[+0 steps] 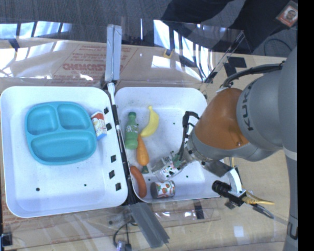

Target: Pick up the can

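Nearest me, the can [163,189] lies on its side by the front wall of the right bin [199,95], beside a sausage [138,181]. Just behind it the pincer [170,167] hangs low; whether it is spread I cannot tell. Further back lie a carrot [142,152], green bottle [131,130] and banana [150,122].

I see the can [163,189] lying on its side near the front edge of the right bin [196,99], its long axis running roughly left to right. It is a short cylinder with a silvery metal end facing left and a label of red and pale patches around its body. It rests on the white floor, just right of a sausage-shaped red item [138,181].
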Motion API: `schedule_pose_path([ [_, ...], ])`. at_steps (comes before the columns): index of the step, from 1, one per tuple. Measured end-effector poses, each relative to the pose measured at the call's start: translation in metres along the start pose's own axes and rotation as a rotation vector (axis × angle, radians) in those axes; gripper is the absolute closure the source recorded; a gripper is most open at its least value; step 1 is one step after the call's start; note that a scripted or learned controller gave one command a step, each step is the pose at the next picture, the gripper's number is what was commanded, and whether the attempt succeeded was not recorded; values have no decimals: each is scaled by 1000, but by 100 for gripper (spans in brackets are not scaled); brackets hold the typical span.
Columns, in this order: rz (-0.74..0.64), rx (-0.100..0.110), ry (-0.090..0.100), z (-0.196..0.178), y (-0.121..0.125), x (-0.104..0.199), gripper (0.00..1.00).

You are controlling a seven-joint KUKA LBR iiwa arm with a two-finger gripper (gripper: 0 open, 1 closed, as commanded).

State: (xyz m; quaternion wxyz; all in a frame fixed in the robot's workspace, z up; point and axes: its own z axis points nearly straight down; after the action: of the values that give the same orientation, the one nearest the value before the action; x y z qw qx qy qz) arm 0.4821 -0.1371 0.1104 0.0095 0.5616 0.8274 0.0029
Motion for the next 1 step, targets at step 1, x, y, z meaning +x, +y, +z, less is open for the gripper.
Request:
schedule_pose_path([
  [1,30,-12,-3,5,-7,-31,0],
])
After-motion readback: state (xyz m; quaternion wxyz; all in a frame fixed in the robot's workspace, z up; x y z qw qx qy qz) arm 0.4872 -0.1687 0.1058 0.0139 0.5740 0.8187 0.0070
